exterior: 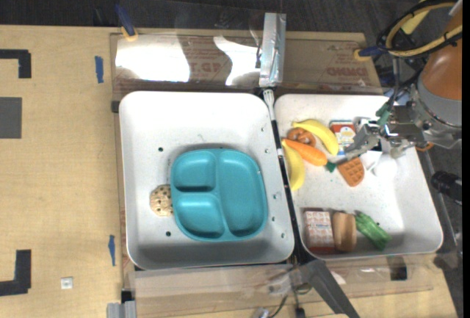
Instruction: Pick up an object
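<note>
Camera view had the gripper, jaw state unclear, hovering at three o'clock above the waffle; descend squarely, then close

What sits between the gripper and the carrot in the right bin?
Nothing visible. The gripper hangs over the right bin, with the waffle piece just below it. The carrot lies to its left against the bananas, bare bin floor between.

One fixed camera looks steeply down on the surface, both bins centred, arm entering at 3 o'clock.
</note>
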{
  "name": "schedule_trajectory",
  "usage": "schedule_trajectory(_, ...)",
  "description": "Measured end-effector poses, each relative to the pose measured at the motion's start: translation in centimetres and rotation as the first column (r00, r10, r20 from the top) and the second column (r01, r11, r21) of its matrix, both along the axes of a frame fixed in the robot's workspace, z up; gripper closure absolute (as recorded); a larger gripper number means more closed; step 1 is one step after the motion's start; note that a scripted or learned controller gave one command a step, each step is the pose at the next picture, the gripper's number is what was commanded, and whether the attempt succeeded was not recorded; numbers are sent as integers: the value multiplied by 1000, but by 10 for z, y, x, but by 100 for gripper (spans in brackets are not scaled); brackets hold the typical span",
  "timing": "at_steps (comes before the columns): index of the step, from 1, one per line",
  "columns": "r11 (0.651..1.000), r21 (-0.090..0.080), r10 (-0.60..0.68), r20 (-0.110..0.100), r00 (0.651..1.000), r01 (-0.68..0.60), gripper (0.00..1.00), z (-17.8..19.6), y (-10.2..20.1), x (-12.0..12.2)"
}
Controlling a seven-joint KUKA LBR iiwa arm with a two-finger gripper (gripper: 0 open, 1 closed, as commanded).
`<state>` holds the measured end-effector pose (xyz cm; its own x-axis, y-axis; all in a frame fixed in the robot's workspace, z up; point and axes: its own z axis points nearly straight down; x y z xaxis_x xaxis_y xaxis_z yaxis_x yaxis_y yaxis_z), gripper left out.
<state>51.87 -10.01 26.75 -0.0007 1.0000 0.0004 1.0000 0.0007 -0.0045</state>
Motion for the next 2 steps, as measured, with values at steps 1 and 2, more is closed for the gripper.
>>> schedule_trajectory(1,998,2,66,-7,998,-66,0,-108,-2,13)
schedule_trajectory(2,989,-6,145,18,989,-145,0,-168,-13,21)
